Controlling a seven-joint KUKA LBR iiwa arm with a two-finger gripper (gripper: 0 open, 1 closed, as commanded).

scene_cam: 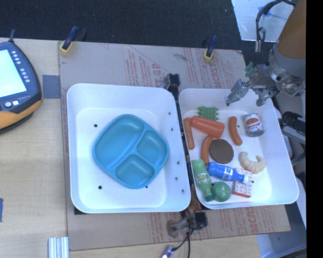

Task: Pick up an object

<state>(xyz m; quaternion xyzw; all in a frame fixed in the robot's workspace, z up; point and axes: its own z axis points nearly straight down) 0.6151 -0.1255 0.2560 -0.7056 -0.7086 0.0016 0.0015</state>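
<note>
My gripper (250,94) hangs open over the far edge of the right bin (288,165), its two grey fingers spread with nothing between them. Below it in that bin lie toy foods: a carrot (206,124), a small can (253,124), a sausage (235,130), a brown round patty (222,151), a croissant (252,162), a blue tube (226,172), a green bottle (200,177) and a green ball (222,191). The can sits just in front of the fingers, apart from them.
The left bin (81,198) holds a blue divided plate (131,150). A tablet-like pendant (11,85) lies at the far left of the bench. Clamps (70,39) hold the cardboard sheet at the back.
</note>
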